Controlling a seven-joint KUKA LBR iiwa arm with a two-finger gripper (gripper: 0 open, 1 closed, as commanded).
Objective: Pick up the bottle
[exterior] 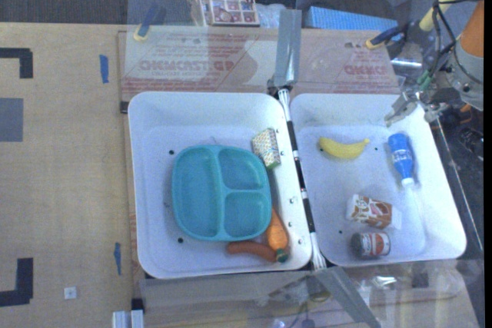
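Note:
The bottle (400, 158) is blue with a white cap. It lies on its side near the right wall of the right bin (453, 242), cap pointing toward the front. My gripper (413, 111) hangs over the bin's far right corner, just beyond the bottle's blue end and apart from it. Its two fingers stand spread, open, with nothing between them.
In the right bin lie a banana (344, 147), a snack packet (371, 210) and a can (370, 244). The left bin (142, 119) holds a teal divided plate (223, 192), a patterned packet (267, 146), a carrot (278, 230) and a red sausage (250, 248).

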